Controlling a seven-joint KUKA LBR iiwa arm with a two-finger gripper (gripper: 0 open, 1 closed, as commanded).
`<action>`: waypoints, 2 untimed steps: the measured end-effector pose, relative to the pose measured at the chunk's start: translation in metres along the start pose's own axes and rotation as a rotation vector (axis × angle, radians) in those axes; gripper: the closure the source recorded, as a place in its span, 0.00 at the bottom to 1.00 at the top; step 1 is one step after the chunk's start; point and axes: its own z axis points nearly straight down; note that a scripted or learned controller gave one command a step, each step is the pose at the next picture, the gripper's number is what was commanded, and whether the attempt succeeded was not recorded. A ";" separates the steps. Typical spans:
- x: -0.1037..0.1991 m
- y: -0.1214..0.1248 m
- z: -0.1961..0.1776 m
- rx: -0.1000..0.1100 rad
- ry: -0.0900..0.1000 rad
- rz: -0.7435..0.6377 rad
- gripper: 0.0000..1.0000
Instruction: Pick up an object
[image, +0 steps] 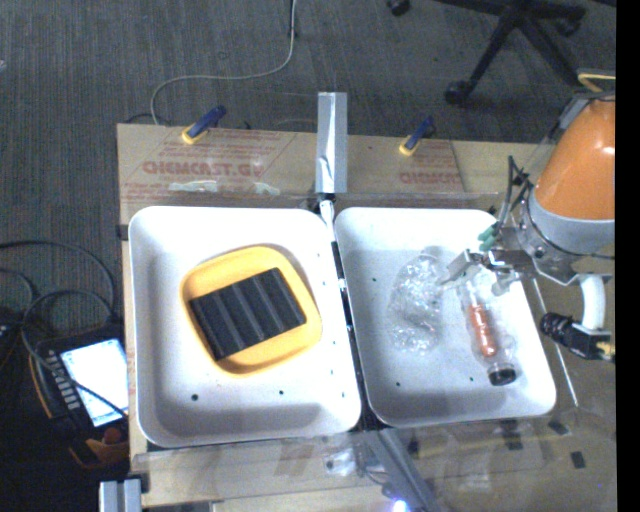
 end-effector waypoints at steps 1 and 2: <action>-0.053 0.008 0.046 0.000 -0.002 -0.058 0.00; -0.063 0.007 0.124 -0.001 -0.002 -0.157 0.00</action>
